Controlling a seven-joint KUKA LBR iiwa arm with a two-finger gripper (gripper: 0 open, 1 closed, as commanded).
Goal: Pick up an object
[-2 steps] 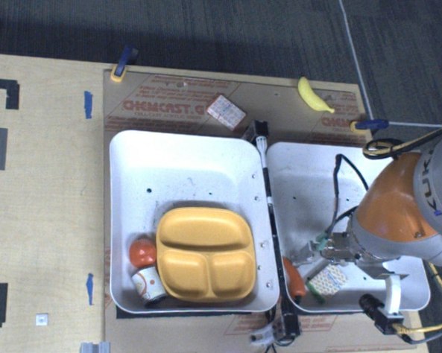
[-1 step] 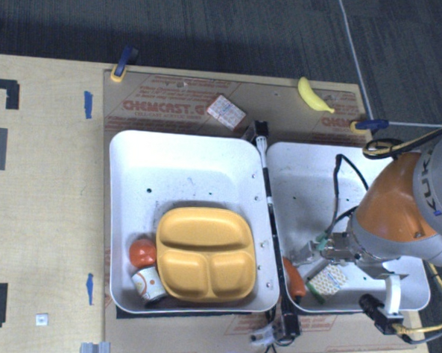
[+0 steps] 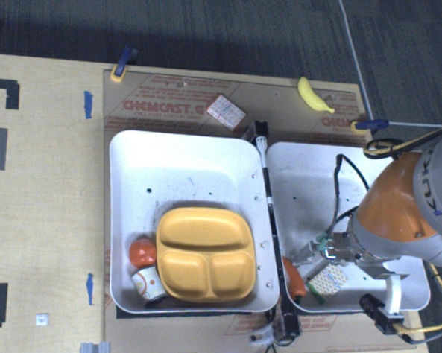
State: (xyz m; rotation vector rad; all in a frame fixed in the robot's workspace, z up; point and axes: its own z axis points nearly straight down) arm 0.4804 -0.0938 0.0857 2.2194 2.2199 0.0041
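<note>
Arm [image 3: 406, 206]: grey body with orange band, entering from 3 o'clock and lowered into the right bin [image 3: 303, 170].
Gripper [image 3: 327, 253]: low over the right bin's floor toward 6 o'clock; state cannot be determined, as the wrist hides it.
Patterned object [image 3: 329, 278]: white with a green edge, on the bin floor just beside the gripper at its 6 o'clock (contact not confirmed).
Orange-red item [image 3: 295, 279]: at the right bin's 7 o'clock corner, near the patterned object.
Left bin [image 3: 177, 158]: holds a yellow divided tray [image 3: 204, 251] toward 6 o'clock.
Red ball [image 3: 142, 251]: touching the tray's 9 o'clock edge.
White cup [image 3: 148, 283]: at the tray's 8 o'clock.
Banana [image 3: 314, 96]: on the board beyond the bins, 12 o'clock of the right bin.
</note>
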